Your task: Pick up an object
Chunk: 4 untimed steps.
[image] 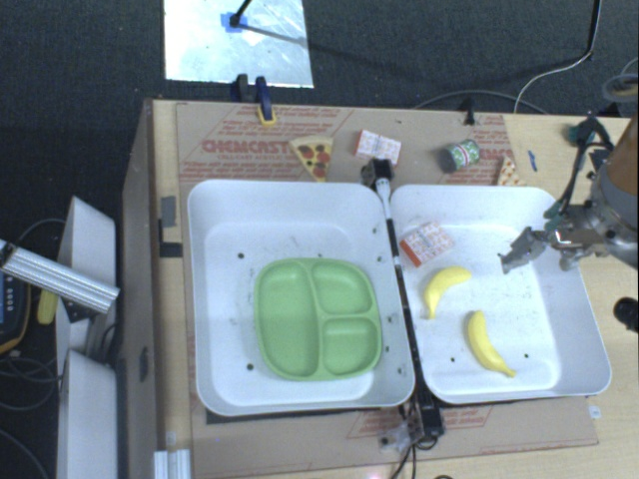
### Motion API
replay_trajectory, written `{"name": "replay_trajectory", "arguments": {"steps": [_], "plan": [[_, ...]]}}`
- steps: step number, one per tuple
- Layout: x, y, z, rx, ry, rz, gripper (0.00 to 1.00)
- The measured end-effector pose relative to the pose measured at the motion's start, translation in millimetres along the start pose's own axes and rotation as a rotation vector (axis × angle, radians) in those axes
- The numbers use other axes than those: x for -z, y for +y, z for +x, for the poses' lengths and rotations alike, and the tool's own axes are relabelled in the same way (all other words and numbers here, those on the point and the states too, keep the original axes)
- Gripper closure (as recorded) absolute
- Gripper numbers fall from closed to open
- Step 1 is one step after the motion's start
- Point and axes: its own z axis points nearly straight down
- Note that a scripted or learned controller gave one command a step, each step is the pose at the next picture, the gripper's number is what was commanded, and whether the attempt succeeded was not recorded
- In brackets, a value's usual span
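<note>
Camera view: hand (523,251) at three o'clock over right bin (574,367), grip state unclear, holds nothing. Bananas (444,287) untouched. Pick not started.

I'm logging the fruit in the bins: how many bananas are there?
2, both in the right bin. One banana lies near the bin's middle, just below the small red-and-white packet; the other banana lies closer to the front edge. None looks hidden.
</note>
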Motion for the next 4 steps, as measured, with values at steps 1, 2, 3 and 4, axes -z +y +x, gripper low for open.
{"name": "replay_trajectory", "arguments": {"steps": [1, 2, 3, 4], "plan": [[-112.6, -25.0, 0.2, -0.002, 0.001, 0.002, 0.00], [-192.3, -24.5, 14.9, -0.002, 0.000, 0.000, 0.00], [-181.7, -23.6, 15.3, -0.001, 0.002, -0.002, 1.00], [-91.4, 19.8, 55.6, 0.001, 0.001, -0.003, 1.00]]}}
